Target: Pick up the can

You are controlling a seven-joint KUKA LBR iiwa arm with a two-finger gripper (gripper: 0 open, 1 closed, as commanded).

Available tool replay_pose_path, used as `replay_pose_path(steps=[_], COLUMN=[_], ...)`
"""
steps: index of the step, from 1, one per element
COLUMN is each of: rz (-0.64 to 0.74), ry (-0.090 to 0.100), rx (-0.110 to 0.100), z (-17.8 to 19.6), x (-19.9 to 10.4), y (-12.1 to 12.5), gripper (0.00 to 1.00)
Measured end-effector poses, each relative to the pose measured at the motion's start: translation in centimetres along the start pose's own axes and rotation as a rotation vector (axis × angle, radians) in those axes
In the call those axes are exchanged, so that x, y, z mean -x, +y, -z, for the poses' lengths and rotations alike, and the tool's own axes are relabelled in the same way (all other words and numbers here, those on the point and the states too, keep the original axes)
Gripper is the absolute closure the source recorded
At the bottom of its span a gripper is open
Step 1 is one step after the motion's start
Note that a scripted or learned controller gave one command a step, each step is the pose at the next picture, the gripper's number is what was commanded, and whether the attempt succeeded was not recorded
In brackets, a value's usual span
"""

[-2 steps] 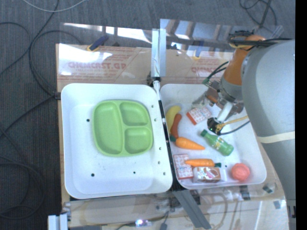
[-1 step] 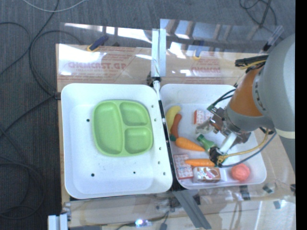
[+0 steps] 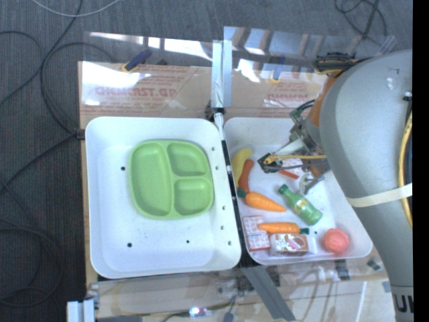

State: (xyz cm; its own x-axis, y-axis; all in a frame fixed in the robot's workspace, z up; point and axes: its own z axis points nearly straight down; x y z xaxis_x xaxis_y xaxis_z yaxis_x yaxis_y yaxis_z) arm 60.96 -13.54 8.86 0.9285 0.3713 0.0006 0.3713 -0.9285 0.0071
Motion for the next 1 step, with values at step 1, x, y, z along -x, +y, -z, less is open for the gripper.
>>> replay_pose_path(steps=[1], rz=[-0.167], ry=[-0.022], rx=[-0.020], z=[-0.03], x=[-3.51], y=[4.14], gripper=[0.00])
